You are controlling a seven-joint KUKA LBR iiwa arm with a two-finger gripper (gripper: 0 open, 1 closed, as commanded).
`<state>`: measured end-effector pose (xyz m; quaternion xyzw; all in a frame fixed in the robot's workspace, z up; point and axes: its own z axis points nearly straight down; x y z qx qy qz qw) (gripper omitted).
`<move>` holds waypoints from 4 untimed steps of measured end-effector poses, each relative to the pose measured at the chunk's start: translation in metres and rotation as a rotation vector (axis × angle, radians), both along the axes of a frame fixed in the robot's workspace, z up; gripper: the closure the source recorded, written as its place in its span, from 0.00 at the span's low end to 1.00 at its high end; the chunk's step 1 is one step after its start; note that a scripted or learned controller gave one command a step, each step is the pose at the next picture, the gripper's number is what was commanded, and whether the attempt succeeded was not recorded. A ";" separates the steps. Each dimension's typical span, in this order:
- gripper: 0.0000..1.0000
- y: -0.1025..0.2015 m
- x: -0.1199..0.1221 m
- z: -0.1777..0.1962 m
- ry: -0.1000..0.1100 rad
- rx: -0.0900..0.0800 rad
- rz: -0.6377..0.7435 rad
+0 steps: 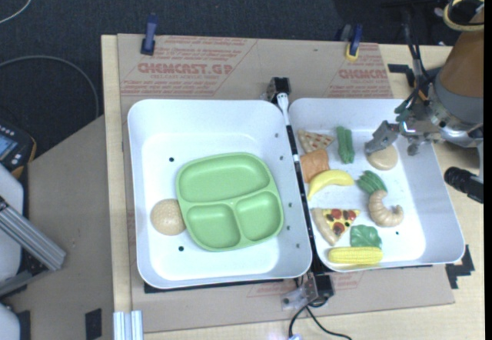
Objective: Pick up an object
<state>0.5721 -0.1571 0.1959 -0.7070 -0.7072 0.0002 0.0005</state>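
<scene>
The right bin [430,215] holds several toy foods: a green pickle [345,144], a pizza slice [314,138], an orange block [314,165], a banana [330,179], a green leafy piece [372,181], a tan shrimp [384,210], a second pizza slice [336,221], a green lump [365,236] and a corn cob [354,255]. A beige round piece [384,159] lies near the bin's back. My gripper [398,143] hangs just over it, open, with one finger on each side and nothing held.
The left bin [146,146] carries a green divided plate [228,198] and a tan round bun [166,217] beside it. Two clamps [149,35] [353,42] hold the cardboard at the back. The arm's body [461,85] looms over the right bin's far corner.
</scene>
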 end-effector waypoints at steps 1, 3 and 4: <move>0.00 0.090 -0.037 0.085 -0.006 0.001 0.007; 1.00 0.184 0.000 0.111 -0.007 0.001 0.009; 1.00 0.253 -0.048 0.021 0.013 0.001 0.007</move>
